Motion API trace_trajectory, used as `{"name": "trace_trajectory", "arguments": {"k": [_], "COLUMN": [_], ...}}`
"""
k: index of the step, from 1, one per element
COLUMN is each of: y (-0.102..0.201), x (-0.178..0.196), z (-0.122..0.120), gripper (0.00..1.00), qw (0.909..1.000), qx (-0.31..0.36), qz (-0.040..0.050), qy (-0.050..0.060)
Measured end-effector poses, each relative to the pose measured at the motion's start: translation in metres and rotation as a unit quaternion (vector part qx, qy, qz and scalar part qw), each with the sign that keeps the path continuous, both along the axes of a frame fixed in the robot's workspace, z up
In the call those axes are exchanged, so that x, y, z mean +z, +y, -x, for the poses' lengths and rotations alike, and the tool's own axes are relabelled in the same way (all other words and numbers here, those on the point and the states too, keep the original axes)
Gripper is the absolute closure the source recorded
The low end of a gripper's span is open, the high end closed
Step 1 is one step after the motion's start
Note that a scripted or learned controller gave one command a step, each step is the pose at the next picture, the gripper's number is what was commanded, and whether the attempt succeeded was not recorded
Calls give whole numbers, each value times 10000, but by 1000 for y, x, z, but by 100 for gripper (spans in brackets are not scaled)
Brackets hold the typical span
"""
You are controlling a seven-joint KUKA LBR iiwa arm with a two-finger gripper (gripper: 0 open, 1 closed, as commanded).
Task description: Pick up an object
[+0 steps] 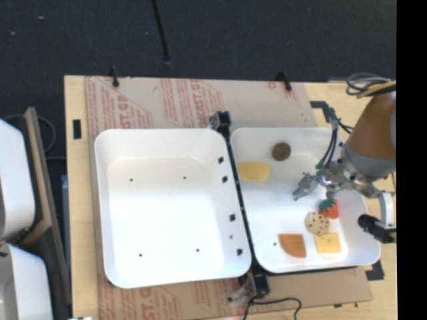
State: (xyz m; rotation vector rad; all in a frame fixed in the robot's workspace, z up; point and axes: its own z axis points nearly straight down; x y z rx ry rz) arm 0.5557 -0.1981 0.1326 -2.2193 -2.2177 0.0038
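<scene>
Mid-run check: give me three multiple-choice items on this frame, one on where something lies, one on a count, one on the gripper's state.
1. Where does the brown round piece lie?
A. Far end of the right bin
B. Middle of the left bin
C. On the cardboard outside the bins

2. How many small objects lie in the right bin?
A. Three
B. Six
C. Nine

3. What is the gripper doing?
A. Carrying the pale yellow disc
B. Over the right bin floor with nothing between its fingers
C. Pressing on the left bin's rim

Key: 1 A, it sits near that bin's far wall. 2 B, brown piece, yellow disc, red strawberry-like piece, speckled cookie, orange-brown slice, yellow square. 3 B, bare white floor shows around its fingers.
</scene>
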Motion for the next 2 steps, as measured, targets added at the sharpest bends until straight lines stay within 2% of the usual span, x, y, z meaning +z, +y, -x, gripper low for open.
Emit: {"name": "trace_trajectory", "arguments": {"k": [1, 2], "y": [0, -1], "x": [-33, -21], "z": [1, 0], "gripper": [0, 100], "qw": [10000, 10000], "qx": [1, -6], "qz": [5, 11], "qy": [-13, -34]}}
